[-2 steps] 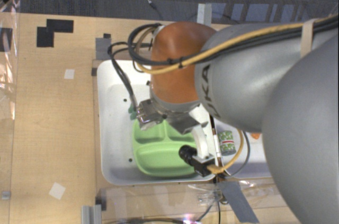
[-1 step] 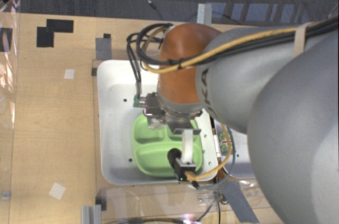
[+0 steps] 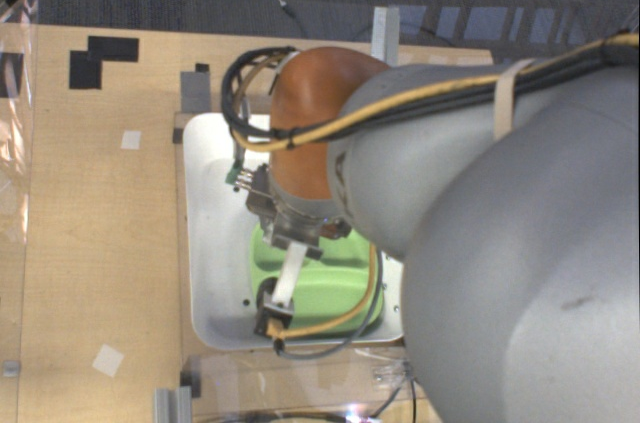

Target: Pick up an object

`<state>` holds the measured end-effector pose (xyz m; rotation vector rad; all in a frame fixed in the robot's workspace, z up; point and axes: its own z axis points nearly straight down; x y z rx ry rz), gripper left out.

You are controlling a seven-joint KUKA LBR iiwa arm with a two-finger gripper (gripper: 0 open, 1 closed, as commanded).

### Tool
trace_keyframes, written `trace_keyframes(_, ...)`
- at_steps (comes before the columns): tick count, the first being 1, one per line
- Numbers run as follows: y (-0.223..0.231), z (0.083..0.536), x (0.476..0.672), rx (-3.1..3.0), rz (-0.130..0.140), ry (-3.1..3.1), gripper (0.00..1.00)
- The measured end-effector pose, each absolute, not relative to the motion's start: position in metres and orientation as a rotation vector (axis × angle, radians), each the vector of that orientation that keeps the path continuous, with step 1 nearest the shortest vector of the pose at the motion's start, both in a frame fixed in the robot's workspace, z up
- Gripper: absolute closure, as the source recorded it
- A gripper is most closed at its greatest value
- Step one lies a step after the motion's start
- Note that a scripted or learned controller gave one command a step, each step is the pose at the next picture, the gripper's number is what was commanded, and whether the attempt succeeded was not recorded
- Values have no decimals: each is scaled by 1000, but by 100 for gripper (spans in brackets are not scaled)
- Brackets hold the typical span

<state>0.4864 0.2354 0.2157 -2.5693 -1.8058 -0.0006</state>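
Approach step: the claw [image 3: 293, 233] hangs over the green object [image 3: 330, 296] in the white bin [image 3: 210, 241] — clenched or released cannot be told. Next, probably: a centred descent onto that object.

The grey arm [image 3: 500, 211] hangs low over a green object [image 3: 330, 293] lying in the white bin [image 3: 213, 221]

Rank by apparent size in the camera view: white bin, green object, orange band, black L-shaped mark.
1. white bin, though the arm hides part.
2-3. orange band and green object look alike; the band is nearer the camera, so unranked.
4. black L-shaped mark.
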Motion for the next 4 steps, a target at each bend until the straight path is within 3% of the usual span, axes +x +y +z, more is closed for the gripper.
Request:
trace_keyframes(2,234,201,487,-1766,-2,-2598,100)
trace_keyframes(3,218,203,488,-781,-5,-3046,100)
trace_keyframes(4,235,210,487,-1279,-6,-2872,100)
